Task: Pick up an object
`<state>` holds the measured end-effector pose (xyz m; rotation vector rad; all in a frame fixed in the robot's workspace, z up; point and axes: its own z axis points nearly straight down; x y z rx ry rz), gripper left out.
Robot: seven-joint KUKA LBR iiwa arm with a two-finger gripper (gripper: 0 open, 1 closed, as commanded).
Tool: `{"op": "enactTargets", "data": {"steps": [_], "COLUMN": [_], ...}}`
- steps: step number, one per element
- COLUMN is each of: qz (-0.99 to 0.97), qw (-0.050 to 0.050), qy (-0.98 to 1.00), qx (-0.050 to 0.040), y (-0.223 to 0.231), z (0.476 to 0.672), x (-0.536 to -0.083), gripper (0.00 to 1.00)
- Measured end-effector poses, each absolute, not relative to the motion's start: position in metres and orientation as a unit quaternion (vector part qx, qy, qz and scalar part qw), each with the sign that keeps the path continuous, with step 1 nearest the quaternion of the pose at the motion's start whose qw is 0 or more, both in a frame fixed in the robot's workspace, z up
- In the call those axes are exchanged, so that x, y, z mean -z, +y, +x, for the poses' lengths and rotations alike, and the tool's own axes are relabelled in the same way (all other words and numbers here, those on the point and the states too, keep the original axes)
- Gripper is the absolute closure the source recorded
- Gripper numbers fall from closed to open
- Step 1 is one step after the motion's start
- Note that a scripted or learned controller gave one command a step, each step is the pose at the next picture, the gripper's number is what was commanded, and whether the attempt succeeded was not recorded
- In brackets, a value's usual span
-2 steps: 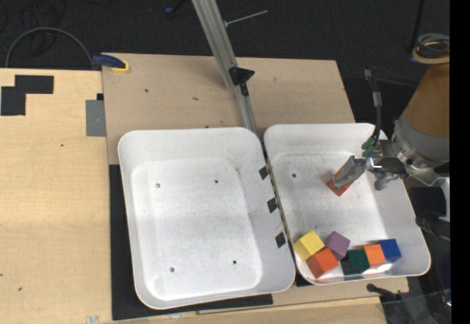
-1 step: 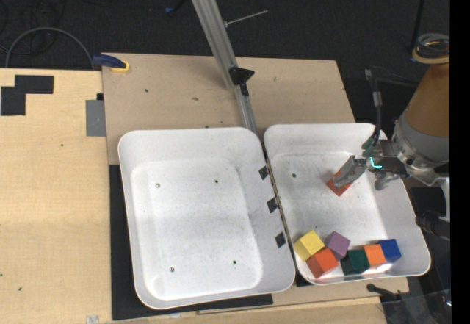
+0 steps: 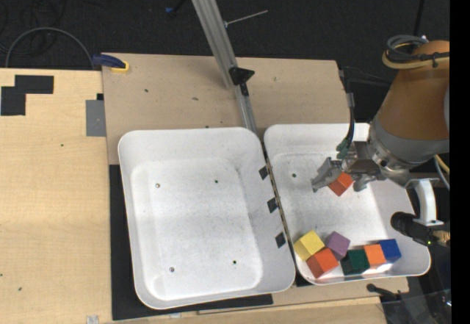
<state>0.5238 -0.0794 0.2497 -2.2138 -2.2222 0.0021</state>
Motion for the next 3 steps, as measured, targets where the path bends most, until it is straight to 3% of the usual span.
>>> {"op": "enactTargets", "data": {"steps": [1,2,3], "qz": [-0.705,-0.711,-0.706], "qw": [0.006,0.002,0.000], "qy": [-0.709,-0.704,-0.709], "qx": [-0.0029,-0.0017,-0.0006], "y": [-0.014,-0.020,-0.028], "z": [0.489,0.492,0.562], "x": [-0.192,-0.205,-0.189], "gripper": [0.00,1.00,1.00]}}
